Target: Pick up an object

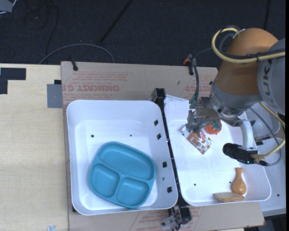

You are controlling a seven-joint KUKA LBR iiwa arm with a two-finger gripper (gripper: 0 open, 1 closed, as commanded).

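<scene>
Although the tool (198, 121) is lowered into the right bin (260, 189), whether it is spread or closed cannot be told from this slanted view, and nothing is seen held by it. It is seen just above a small printed card packet (200, 141), which lies flat on the bin floor, and a round orange and red object (213, 127) is found just beside the tool, on the side away from the left bin (79, 129). Which of the two is being aimed at cannot be told.

The packet is judged light, thin and somewhat flexible; being flat, it would be hard to pinch from above and is best taken across its narrow width at a raised edge. The round object looks smooth and may roll, so it should be taken across its middle.

Farther from the tool, near the right bin's front wall, a tan pear-shaped piece (239, 182) and a flat tan slab (225, 197) are seen close together. A blue divided plate (121, 173) is resting in the left bin. Both bins are carried on the counter (24, 143).
</scene>
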